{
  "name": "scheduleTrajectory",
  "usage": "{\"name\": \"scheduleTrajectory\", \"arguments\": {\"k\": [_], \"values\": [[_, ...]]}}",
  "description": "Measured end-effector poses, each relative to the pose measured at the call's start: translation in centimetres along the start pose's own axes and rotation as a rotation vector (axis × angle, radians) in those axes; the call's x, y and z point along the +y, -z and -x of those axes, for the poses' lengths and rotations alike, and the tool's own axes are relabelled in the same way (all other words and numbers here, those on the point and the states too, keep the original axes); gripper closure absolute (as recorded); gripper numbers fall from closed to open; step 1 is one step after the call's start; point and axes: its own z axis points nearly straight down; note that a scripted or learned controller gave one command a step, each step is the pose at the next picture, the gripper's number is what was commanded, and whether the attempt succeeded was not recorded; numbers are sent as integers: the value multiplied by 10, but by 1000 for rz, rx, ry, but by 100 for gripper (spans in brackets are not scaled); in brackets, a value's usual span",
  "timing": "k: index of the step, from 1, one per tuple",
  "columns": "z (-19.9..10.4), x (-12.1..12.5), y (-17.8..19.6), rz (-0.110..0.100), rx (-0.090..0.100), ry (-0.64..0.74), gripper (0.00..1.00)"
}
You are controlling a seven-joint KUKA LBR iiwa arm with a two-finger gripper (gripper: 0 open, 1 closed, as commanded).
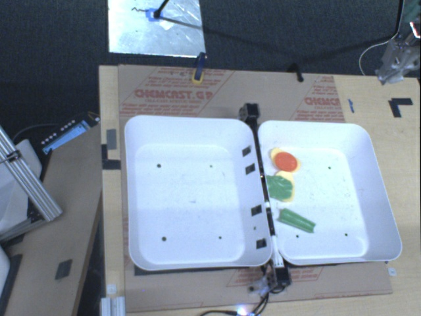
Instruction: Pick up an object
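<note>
Three small objects lie along the left side of the right bin [368, 176]. A round orange-red piece [285, 160] rests on a yellow piece [287, 174]. Just below them is a rounded green object [280, 188]. Further down lies a long green object [297, 220], slanted toward the lower right. My gripper [396, 59] is up at the far right edge of the camera view, beyond the bench's back corner, well away from the bins and the objects. Nothing can be seen held in it.
The left bin [191, 193] adjoins the right one along a black hinged divider [261, 189]. Both stand on a cardboard sheet [217, 87]. A shiny metal plate [155, 17] lies behind the bench, and a yellow clip [197, 76] sits at the sheet's back edge.
</note>
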Motion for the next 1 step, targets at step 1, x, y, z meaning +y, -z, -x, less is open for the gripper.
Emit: {"name": "scheduleTrajectory", "arguments": {"k": [1], "values": [[68, 75, -1, 5, -5, -2, 100]]}}
